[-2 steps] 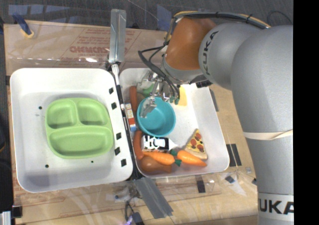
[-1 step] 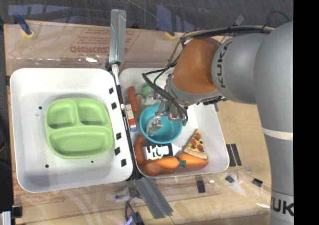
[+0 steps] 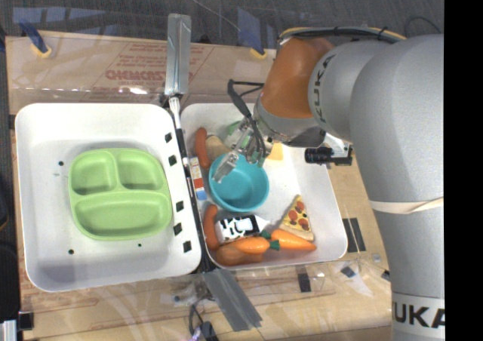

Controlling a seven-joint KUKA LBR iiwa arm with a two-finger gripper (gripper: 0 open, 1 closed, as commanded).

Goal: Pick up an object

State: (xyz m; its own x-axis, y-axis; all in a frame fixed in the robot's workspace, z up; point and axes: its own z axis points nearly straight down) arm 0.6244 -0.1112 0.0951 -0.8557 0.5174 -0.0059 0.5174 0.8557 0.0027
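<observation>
**Claw above the blue bowl in the right bin**

The grey arm (image 3: pixel 392 128) reaches in from the right, its orange band (image 3: pixel 294 79) lying over the far side of the right bin (image 3: pixel 326 181). The claw (image 3: pixel 240 152) sits at the far rim of a blue bowl (image 3: pixel 240 187), which rests upright near the middle of that bin; whether the claw is apart, together or clamped on the bowl's rim cannot be told. Around the bowl lie toy foods: a sausage (image 3: pixel 202 148) beside the bin's left wall, a pizza slice (image 3: pixel 296 219) to the bowl's right, a carrot (image 3: pixel 293 241) along the near wall, and a black-and-white item (image 3: pixel 238 226) just in front of the bowl. The left bin (image 3: pixel 38 181) holds a green divided plate (image 3: pixel 119 192), lying flat. Both bins stand side by side on the counter (image 3: pixel 113 60).
</observation>
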